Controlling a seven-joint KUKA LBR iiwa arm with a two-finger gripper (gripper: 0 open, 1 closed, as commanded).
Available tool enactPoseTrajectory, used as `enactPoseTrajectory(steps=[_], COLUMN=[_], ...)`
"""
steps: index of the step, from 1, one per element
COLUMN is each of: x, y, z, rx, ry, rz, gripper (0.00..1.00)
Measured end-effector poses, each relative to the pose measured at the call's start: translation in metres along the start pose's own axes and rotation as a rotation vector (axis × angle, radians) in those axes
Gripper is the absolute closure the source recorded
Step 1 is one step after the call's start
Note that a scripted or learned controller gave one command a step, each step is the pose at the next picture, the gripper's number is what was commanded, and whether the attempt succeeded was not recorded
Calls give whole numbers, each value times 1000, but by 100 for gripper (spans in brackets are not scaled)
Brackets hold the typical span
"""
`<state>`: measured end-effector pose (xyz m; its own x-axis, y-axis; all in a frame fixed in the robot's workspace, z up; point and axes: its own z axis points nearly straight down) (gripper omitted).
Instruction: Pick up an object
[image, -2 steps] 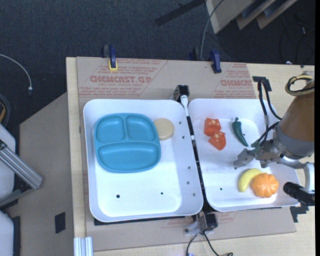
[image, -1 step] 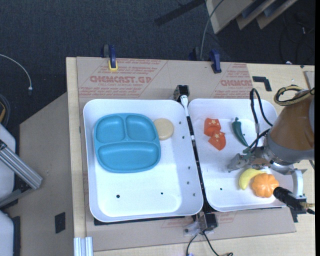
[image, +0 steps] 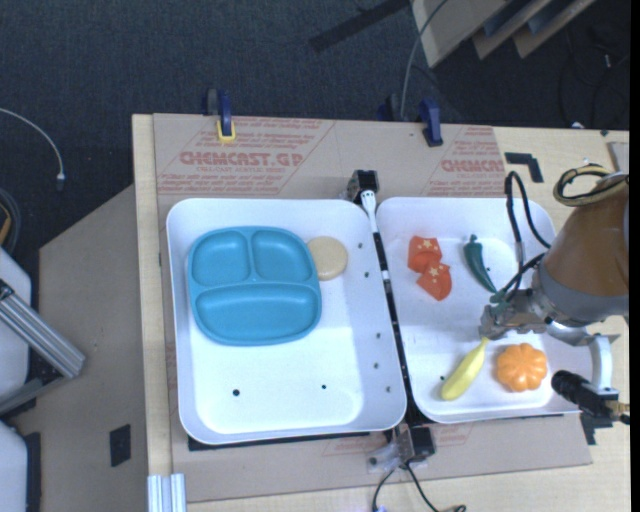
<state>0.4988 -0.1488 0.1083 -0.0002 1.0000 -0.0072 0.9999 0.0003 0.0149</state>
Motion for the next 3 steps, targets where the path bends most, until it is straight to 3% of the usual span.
enactPoseTrajectory(steps=[2, 3], x=[6, 6], y=[0, 0], z=[-111, -104], rx=[7, 15], ry=[4, 7], rz=[-1, 0], gripper=[100, 100])
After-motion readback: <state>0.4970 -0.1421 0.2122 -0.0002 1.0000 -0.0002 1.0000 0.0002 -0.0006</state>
